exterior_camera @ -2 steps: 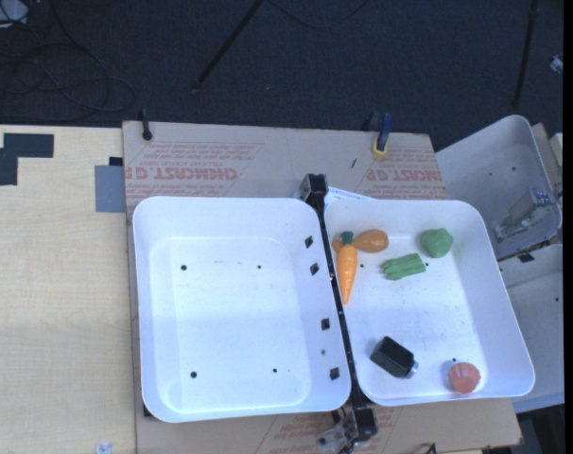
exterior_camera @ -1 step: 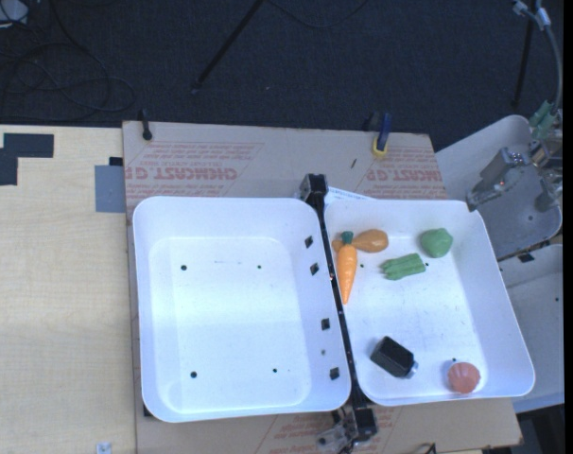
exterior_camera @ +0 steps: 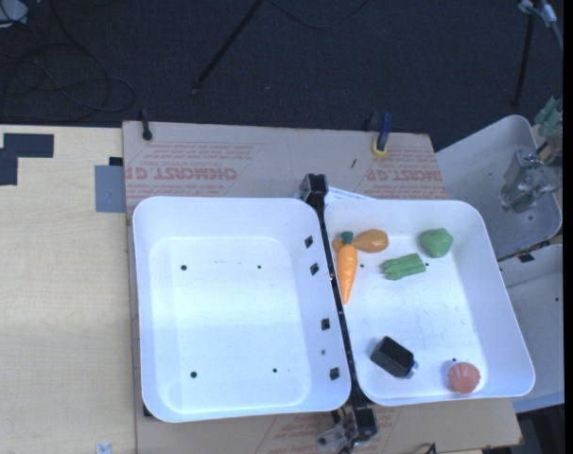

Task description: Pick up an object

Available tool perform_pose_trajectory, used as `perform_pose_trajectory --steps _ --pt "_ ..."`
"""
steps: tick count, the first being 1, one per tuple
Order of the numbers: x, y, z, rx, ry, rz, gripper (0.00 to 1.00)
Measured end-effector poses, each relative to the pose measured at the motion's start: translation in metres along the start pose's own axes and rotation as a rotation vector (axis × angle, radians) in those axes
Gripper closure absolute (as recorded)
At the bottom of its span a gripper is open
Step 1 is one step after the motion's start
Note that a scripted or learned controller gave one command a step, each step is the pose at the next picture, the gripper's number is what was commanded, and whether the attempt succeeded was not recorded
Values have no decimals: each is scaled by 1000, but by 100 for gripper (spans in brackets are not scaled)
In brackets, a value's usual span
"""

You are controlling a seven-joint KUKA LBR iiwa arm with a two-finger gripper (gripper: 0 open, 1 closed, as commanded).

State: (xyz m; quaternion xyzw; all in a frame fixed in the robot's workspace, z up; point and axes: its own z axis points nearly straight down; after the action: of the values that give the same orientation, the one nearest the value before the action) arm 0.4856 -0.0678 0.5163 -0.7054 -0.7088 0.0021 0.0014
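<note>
Objects clustered in right bin, none lifted.
We note carrot against the divider, black block lying free; gripper, perhaps parked at the right, finger state unreadable.

The white right bin has open floor at its centre; the small black block and round orange-red ball crowd its near edge.

Bench of pale wood, bearing dark tape patches at its left. A cardboard sheet with red print lies on it, held at its far edge by a yellow-and-blue clamp. Beyond, dark carpet crossed by black cables.
</note>
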Motion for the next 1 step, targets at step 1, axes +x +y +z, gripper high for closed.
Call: perform_pose_trajectory --steps 1 --pt "74 9 -22 -4 2 -3 100"
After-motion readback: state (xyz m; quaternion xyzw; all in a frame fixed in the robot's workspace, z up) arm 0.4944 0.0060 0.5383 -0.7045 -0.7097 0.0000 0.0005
